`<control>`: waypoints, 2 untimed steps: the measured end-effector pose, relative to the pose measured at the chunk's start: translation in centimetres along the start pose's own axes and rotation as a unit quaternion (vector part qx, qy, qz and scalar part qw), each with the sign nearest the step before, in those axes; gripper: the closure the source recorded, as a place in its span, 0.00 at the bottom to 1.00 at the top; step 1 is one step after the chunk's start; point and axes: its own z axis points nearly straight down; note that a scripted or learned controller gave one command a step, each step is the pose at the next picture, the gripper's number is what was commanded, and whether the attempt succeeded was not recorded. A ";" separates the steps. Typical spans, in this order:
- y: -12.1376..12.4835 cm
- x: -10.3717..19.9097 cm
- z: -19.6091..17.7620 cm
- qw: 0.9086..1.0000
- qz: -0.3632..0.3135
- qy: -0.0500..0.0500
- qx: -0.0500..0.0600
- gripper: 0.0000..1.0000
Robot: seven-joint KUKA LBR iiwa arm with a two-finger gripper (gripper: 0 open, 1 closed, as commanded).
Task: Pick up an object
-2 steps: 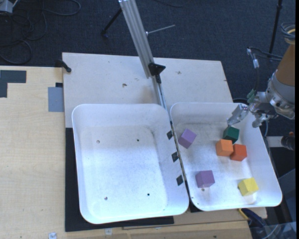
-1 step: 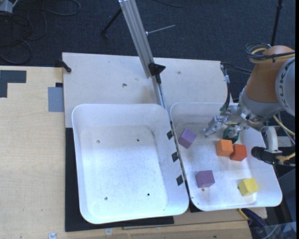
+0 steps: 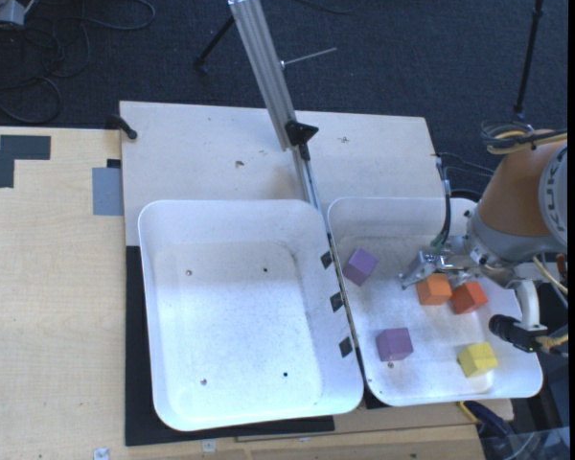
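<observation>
Orange is what I see at the gripper (image 3: 431, 274): an orange block (image 3: 434, 289), matte and roughly cubic, sits in the right-hand bin (image 3: 402, 220) at the centre-right of the frame, right under the metal fingertips. I can't pick out a long axis on it; its faces are turned slightly off the bin's edges. Whether the fingers are closed on it or merely beside it, I cannot tell from this angle, so I won't call it held.

Touching it on the right is a red-orange block (image 3: 469, 297), similar in shape, one corner pointing to the lower right. Lower right of those lies a yellow block (image 3: 477, 358) near the bin's bottom rim. A purple block (image 3: 394, 343) sits lower left of the orange one, and a paler purple block (image 3: 360, 265), tilted, rests to its left near the divider between the bins.

Both bins are shallow, smooth white plastic with rounded corners; the left bin (image 3: 172, 223) fills the centre of the frame. Behind them lies a white board (image 3: 211, 151), with a ribbed aluminium rail (image 3: 264, 60) slanting up toward the top centre. Pale wood bench top (image 3: 48, 276) runs along the left.

The arm (image 3: 517, 195) comes in from the right edge, its orange band bulging above the wrist, the wrist bent down and leftward into the bin.
</observation>
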 end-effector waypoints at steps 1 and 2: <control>-3.5 4.7 2.3 1.000 0.001 0.001 0.006 0.00; -6.5 7.3 2.2 1.000 0.004 0.001 0.005 0.00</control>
